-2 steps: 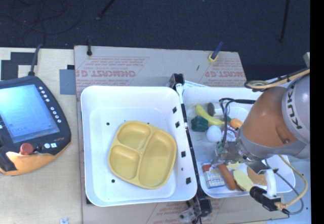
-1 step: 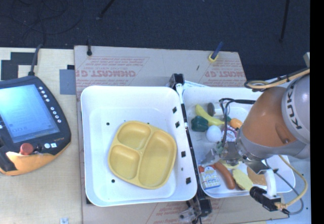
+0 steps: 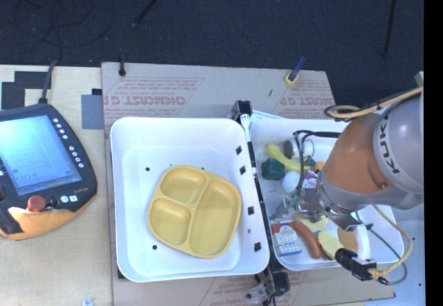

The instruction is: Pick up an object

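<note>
**A:** While the arm (image 3: pixel 356 159) is over the right bin (image 3: pixel 266 140), where's the gripper (image 3: pixel 304 204)?

**B:** Down inside that bin, around the middle, in among the clutter. The wrist covers most of it from above.

**A:** Grip state?

**B:** Can't tell. This angle doesn't show whether it's wide or closed.

**A:** Pick candidates?

**B:** All in the right bin. Yellow banana-shaped piece (image 3: pixel 280 154) is toward the far end. Green piece (image 3: pixel 272 169) is just beside it, on the divider side. White ball (image 3: pixel 291 180) is near both, close to the gripper. Sausage (image 3: pixel 308 237) and small carton (image 3: pixel 286 239) lie side by side at the near edge, carton nearer the left bin (image 3: pixel 131 138).

**A:** Left bin contents?

**B:** Yellow divided plate (image 3: pixel 195 211), three compartments, lying flat, roughly centred. Control pendant (image 3: pixel 38 159) is on the bench (image 3: pixel 76 256), well apart from both bins.
</note>
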### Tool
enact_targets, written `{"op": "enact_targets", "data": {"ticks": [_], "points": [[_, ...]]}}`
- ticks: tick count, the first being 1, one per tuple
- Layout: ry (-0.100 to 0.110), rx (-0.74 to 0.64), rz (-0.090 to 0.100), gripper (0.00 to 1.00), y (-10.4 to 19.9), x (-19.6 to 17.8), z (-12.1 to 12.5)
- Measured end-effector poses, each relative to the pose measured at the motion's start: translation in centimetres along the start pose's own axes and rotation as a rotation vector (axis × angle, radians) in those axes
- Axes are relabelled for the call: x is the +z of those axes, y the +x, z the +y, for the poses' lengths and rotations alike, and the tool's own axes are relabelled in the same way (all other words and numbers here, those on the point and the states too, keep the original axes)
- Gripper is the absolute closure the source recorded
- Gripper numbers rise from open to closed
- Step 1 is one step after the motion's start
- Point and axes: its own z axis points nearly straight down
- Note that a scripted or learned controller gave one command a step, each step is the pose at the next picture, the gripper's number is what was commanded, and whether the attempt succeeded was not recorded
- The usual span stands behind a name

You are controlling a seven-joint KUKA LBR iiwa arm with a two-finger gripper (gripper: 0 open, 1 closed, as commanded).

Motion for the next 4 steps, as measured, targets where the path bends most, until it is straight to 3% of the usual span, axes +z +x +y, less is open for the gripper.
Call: {"op": "enact_targets", "data": {"ticks": [2,4], "points": [[-0.002,0.001,-0.003,0.0,-0.2,0.2,1.3],[0.001,0.0,-0.002,0.0,-2.5,0.2,2.9]]}}
